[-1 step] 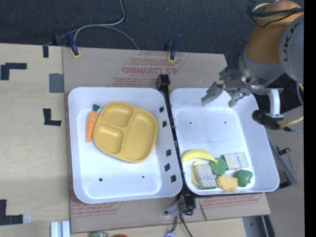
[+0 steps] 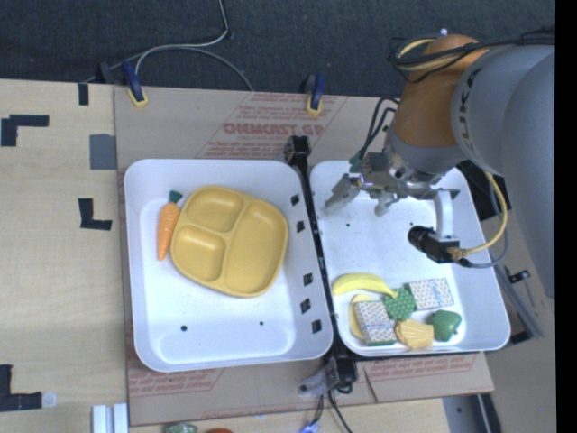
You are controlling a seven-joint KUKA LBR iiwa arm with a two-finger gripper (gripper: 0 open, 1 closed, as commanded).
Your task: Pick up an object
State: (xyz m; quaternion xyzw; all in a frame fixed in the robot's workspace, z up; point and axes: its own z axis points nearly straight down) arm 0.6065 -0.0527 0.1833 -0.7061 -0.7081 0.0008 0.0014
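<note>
My gripper (image 2: 362,196) hangs over the right bin (image 2: 478,242) with fingers spread, holding nothing. The banana (image 2: 361,285), sandwich (image 2: 372,322) and green pepper (image 2: 445,324) lie clustered nearer the bin's front, well apart.

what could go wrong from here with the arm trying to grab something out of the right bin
1. The toys are packed tight in the right bin's near corner: banana, sandwich, corn and green pepper touch, so a grasp may catch two or push them apart.
2. The gripper sits over bare floor far from that pile, so closing here would likely grab nothing.
</note>
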